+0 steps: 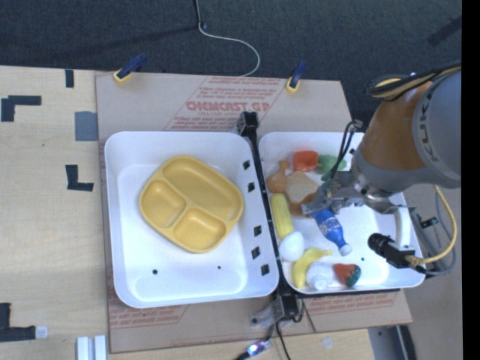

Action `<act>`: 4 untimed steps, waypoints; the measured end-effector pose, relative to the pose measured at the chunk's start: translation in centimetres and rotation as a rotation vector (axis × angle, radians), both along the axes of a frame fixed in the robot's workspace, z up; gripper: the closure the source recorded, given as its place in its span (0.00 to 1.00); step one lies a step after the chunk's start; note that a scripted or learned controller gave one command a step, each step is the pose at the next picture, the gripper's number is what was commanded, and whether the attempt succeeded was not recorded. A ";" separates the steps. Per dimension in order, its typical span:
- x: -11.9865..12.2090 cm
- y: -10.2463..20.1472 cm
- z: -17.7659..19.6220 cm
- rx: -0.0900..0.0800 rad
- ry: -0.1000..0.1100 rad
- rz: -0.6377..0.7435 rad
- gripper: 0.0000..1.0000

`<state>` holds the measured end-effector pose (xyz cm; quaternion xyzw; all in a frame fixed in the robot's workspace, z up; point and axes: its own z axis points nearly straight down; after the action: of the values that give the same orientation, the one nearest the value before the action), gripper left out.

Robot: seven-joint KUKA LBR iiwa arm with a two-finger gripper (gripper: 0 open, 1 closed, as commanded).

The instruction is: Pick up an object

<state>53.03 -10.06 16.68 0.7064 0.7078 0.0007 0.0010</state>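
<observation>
- Two white bins side by side on a cardboard sheet [225,100] laid over the table [45,223].
- Left bin [124,276]: one yellow tray [190,202] with three compartments, lying flat and turned at a slant, in the upper middle of the bin floor.
- Right bin [390,280]: a crowd of small items along its left half.
- Near the top, an orange block [305,160] with a green piece [328,161] just beside it on the right.
- Below those, a tan lump [301,187], and a brown piece [277,177] to its left.
- Along the divider, a corn cob [281,215] lying lengthwise, with a white egg [291,245] just below it.
- At the bottom, a banana [307,263], a white cap-like piece [319,280] touching it, and a strawberry [348,275] to the right.
- Blue bottle [331,230] lying tilted in the middle of the right bin, cap end toward lower right.
- Arm [409,145] reaching in from the right, low over the right bin.
- Gripper [327,199] down among the items, right at the upper end of the blue bottle and beside the tan lump.
- Cannot tell whether open or closed, nor whether anything sits in its grasp.
- Two clamps on the sheet's top edge: a yellow and blue one [129,68] at left, another [295,76] at right.
- Thin cable [232,42] curling over the dark floor above the sheet.
</observation>
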 end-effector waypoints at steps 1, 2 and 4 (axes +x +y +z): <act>0.1 0.1 5.2 0.000 0.000 0.000 1.00; 4.5 2.7 4.3 0.001 0.002 0.004 1.00; 11.6 7.0 6.8 0.001 0.000 0.002 1.00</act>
<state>64.59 -3.04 23.52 0.7058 0.7084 0.0010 0.0007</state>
